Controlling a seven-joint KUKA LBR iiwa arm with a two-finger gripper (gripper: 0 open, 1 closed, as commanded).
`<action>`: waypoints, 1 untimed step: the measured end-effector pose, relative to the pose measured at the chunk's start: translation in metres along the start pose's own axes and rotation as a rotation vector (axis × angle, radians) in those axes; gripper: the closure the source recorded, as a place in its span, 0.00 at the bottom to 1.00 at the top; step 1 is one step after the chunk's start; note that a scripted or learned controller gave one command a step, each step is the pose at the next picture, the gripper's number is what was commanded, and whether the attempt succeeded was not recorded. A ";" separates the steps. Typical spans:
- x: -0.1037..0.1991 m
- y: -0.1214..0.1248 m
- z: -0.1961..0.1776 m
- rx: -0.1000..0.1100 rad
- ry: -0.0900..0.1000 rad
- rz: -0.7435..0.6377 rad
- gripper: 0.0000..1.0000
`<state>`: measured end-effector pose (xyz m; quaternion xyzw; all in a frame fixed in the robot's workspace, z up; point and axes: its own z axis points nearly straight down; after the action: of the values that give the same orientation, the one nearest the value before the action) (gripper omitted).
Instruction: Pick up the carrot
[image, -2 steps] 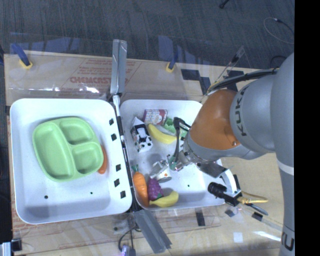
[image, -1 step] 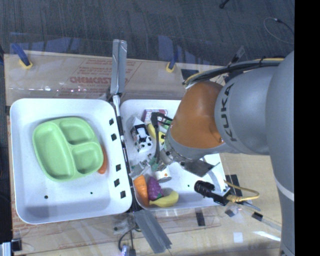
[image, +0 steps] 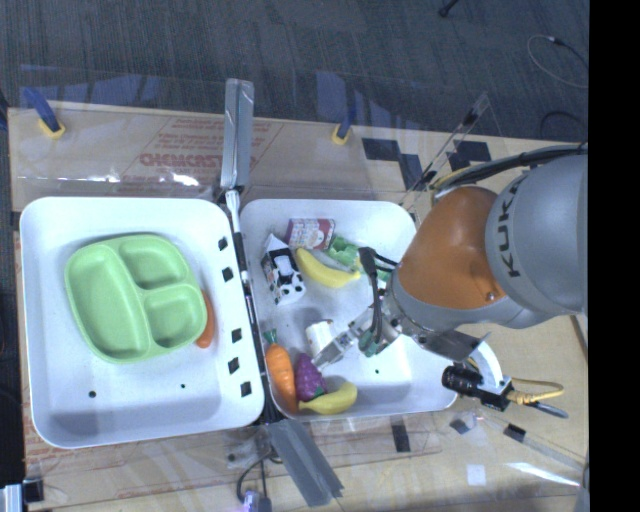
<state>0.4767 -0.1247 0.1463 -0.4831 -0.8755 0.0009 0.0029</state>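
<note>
The carrot (image: 280, 372), orange with a green top, lies at the front left corner of the right bin (image: 400, 215), close to its left wall. A purple toy (image: 308, 380) touches its right side. My gripper (image: 345, 345) hangs low over the middle of the right bin, a little to the right of the carrot and apart from it, just beside a small white cup (image: 320, 332). Nothing shows in its grasp. The grey and orange arm (image: 460, 265) covers the bin's right part.
A yellow squash-like toy (image: 335, 398) lies by the purple toy. A banana (image: 325, 268), black-and-white carton (image: 285, 275), red-and-white carton (image: 312, 233) and green item (image: 345, 250) sit toward the back. In the left bin (image: 60, 410), a green divided plate (image: 135, 295) has an orange piece (image: 205, 320) beside it.
</note>
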 end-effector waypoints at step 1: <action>0.010 0.020 0.055 -0.004 -0.016 0.074 0.00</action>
<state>0.4880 -0.1052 0.0915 -0.5153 -0.8570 0.0033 -0.0052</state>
